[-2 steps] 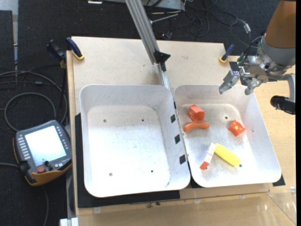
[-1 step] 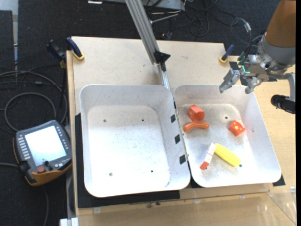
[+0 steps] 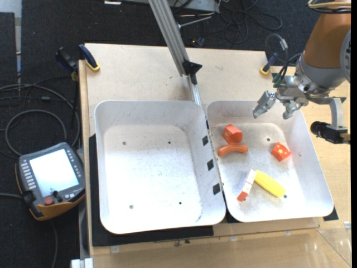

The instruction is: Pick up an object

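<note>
Camera view: my two-finger metal gripper (image 3: pixel 276 108) hangs open, holding nothing, over the right shallow white bin's (image 3: pixel 312 166) far edge, above an orange block (image 3: pixel 232 133).

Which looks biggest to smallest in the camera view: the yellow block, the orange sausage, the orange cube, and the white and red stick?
1. Yellow block.
2. Orange sausage, nearly as long as the yellow block but thinner.
3. White and red stick, close to the sausage in length and slimmer; that pair is hard to separate.
4. Orange cube, smallest.
</note>
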Robot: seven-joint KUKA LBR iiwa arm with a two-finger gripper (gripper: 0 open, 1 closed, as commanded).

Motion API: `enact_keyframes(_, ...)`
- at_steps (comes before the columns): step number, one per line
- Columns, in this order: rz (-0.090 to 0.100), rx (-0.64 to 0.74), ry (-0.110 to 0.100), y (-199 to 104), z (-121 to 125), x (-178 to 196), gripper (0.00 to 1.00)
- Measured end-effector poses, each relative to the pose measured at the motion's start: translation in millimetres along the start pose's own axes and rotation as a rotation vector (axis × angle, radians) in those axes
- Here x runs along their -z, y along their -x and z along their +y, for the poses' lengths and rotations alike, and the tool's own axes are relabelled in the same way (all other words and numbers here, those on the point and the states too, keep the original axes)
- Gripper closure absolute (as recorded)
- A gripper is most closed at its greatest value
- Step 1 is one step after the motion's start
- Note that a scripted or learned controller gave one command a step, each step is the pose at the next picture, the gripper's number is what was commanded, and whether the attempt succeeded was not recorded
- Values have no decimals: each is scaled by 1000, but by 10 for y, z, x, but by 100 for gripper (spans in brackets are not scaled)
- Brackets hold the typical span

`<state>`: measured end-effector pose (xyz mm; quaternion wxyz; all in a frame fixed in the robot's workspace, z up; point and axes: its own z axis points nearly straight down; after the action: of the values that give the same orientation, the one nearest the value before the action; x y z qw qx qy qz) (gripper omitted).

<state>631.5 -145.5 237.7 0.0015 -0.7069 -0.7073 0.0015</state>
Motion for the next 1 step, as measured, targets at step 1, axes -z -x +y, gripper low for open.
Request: enact_keyframes(1,0,3,0,-54,88,-564,0)
